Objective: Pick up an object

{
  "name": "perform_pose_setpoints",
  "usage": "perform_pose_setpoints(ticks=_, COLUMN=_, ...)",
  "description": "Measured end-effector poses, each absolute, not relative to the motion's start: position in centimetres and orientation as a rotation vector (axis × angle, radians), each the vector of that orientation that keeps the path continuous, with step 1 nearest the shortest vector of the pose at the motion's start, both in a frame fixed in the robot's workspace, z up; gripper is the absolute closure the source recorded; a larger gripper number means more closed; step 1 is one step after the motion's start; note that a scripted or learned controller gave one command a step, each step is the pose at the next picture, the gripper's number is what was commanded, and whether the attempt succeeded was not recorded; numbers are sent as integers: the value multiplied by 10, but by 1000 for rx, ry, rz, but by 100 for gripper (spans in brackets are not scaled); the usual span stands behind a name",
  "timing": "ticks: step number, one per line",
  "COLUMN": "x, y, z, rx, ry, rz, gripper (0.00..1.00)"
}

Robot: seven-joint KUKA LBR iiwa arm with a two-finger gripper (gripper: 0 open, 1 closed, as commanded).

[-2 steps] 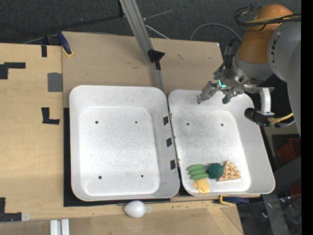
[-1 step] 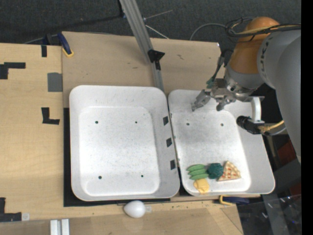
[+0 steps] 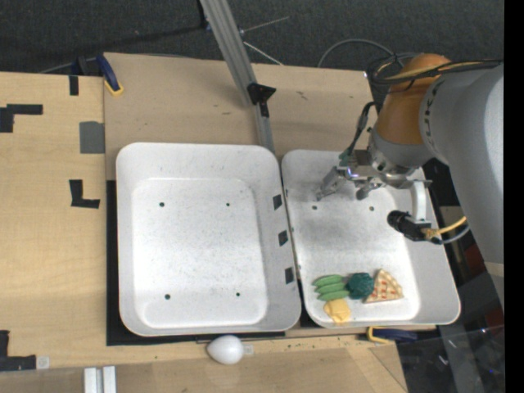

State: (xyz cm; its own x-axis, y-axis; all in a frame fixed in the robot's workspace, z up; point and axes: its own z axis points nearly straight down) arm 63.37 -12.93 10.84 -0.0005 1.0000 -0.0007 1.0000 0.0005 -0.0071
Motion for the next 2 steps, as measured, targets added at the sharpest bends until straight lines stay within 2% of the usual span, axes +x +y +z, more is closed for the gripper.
perform_pose_setpoints(ticks=1, x=633, y=-129, z=87, rx=-2219, ry=-2223, rz=5, gripper=0)
perform_pose_setpoints(ticks=2, x=634, y=-128, z=98, rx=-2217, ry=-2224, rz=4, gripper=100)
